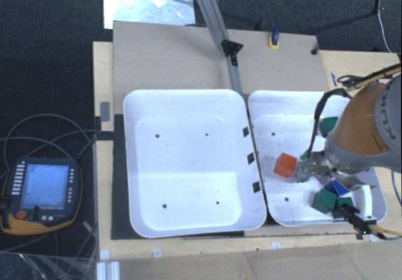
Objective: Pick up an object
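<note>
Bench (169, 59): tan board on dark carpet, carrying my two white bins side by side. Left bin (188, 162): bare white floor with a few small dark dots. Right bin (276, 128): holds all the loose items and my own reach. My arm (367, 125): grey with an orange band, entering from the right and covering the far side of the right bin, a black cable looping over it. Grey slanted pole (210, 5): runs from the top of the view down to the seam between the bins, clamped at a black bracket. Teach pendant (41, 194): on the carpet left of the bench, cables coiled round it. My gripper (308, 169): low inside the right bin, just beside the orange block (286, 164), which lies on the bin floor near the left wall; how wide the tool stands I cannot tell. Green block (325, 199) and blue block (340, 188): together at the near right corner. Teal block (328, 125): behind the cable.
</note>
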You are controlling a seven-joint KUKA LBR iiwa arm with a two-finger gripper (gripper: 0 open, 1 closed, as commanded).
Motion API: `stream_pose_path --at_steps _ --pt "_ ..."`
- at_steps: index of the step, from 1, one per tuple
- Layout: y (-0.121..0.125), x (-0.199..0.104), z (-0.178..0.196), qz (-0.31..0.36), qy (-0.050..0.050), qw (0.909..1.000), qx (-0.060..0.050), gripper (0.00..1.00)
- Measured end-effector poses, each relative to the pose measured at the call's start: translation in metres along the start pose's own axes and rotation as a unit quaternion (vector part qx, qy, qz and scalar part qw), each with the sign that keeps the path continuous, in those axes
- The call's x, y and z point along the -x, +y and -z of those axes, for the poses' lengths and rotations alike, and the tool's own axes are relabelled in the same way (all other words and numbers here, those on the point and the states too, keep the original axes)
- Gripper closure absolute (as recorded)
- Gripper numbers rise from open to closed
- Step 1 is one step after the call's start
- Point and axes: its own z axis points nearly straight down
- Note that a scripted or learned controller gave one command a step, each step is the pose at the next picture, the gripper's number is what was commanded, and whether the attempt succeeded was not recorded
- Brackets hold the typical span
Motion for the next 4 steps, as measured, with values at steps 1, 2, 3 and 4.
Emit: stream_pose_path --at_steps 1,2,3,4 --pt "-0.003 -0.004 0.046 0.0 -0.001 1.0 0.002 1.0" --pt "-0.002 -0.006 0.089 0.0 -0.001 1.0 0.002 1.0" --pt "0.008 -0.013 0.145 0.001 -0.001 1.0 0.003 1.0" --pt "0.018 -0.067 0.134 0.003 0.001 1.0 -0.001 1.0"
